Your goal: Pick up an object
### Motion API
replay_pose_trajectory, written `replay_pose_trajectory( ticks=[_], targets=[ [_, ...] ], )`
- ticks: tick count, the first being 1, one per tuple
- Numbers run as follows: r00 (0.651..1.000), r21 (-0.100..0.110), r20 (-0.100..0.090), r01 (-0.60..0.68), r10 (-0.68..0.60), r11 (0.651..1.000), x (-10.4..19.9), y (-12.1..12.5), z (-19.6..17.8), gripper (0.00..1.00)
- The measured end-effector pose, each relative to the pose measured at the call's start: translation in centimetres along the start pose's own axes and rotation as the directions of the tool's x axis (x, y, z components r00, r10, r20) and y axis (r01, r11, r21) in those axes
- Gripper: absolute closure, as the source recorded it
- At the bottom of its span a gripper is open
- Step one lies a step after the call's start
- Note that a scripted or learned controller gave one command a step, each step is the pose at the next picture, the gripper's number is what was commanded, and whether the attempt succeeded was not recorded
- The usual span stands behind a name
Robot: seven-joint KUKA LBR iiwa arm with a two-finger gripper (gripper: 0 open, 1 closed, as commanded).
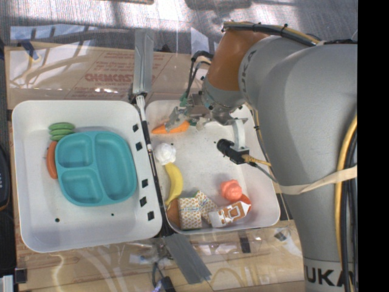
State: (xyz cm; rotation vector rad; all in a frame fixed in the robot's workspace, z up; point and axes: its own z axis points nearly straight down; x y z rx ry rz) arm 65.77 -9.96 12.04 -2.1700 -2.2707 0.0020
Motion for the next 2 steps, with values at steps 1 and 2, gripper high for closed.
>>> replay_pose_trajectory(
  ticks=[1,2],
  targets=[
    [0.998,0.004,-0.001,-0.058,0.058,0.998,0.2,-0.1,2.9,0.00],
    [0.982,-0.002,0.000,-0.188,0.188,0.982,-1.5,-5.2,-10.8,0.00]
  ],
)
